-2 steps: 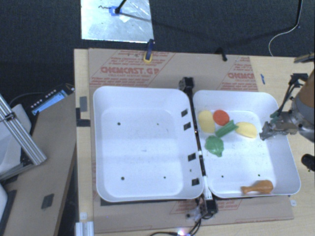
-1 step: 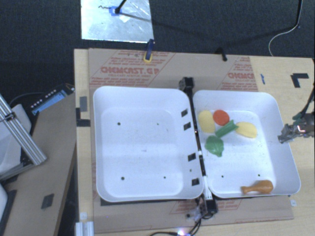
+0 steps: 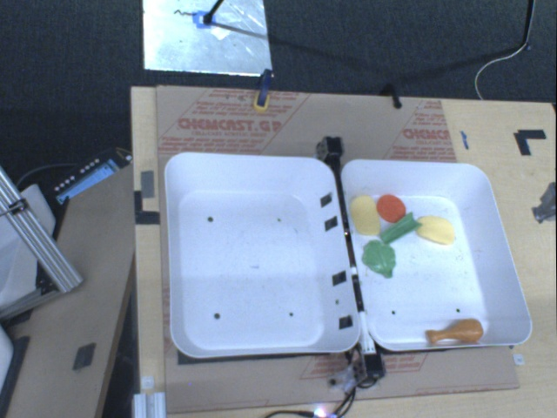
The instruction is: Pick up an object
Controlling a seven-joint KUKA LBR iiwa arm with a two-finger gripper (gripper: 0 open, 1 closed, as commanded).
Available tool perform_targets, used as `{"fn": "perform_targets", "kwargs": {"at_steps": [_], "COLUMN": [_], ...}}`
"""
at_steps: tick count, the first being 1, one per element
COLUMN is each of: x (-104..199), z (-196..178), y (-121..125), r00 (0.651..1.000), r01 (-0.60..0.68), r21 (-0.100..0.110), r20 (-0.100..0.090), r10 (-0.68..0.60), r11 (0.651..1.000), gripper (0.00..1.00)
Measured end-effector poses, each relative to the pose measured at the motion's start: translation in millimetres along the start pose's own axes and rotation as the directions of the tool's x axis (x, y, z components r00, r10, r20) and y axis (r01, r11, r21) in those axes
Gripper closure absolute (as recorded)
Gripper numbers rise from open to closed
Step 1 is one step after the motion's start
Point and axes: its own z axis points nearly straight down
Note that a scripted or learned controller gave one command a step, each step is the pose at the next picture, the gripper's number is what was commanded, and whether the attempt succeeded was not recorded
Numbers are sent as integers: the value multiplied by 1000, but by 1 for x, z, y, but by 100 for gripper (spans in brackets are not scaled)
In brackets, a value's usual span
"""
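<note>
The right bin (image 3: 496, 259) holds several toy foods. A red tomato (image 3: 391, 206) lies near its back left corner, between a pale yellow piece (image 3: 365, 215) and a green pod (image 3: 399, 228). A yellow lemon (image 3: 437, 230) sits just right of the pod, and a green leafy piece (image 3: 379, 258) lies in front of them. An orange drumstick (image 3: 454, 332) rests alone by the front wall. A small grey part of my gripper (image 3: 546, 203) pokes in at the right edge, outside the bin and well right of the lemon.
The left bin (image 3: 187, 233) stands beside the right one, joined by a black hinge strip (image 3: 348, 259). Both sit on a cardboard sheet (image 3: 226, 120) on the bench. A metal plate (image 3: 204, 24) lies beyond the bench, and aluminium framing (image 3: 35, 242) stands at the left.
</note>
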Motion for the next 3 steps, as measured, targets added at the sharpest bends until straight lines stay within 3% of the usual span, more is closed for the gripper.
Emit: {"fn": "perform_targets", "kwargs": {"at_steps": [1,3], "x": [1,0], "z": [-4,-26], "y": [0,3], "r00": [1000,1000], "r01": [4,12], "r21": [8,0], "r20": [-2,1], "r10": [-4,-12], "r11": [1000,1000], "gripper": [100,100]}}
